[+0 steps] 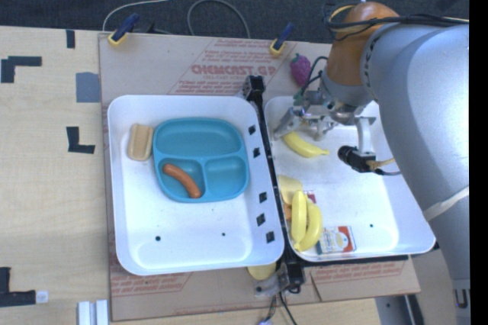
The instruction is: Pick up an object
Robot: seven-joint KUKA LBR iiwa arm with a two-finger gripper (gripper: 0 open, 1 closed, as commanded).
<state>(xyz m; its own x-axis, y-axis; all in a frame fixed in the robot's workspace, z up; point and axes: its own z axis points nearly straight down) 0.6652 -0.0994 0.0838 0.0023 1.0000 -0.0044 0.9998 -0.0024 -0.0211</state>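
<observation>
My gripper (305,121) hangs over the back left part of the right bin (381,201), just above a single yellow banana (305,146) lying on the bin floor. Its fingers look spread and open, with nothing between them. At the bin's front left lie a bunch of bananas (305,218), a yellow piece (288,186) and a small printed box (335,240). A purple fruit (300,69) sits just behind the bin's back edge.
The left bin (130,224) holds a blue compartment plate (204,139) with a sausage (181,180) in it and a tan bread slice (139,142) beside it. The black divider (263,163) runs between the bins. The arm's grey body (427,87) covers the right side.
</observation>
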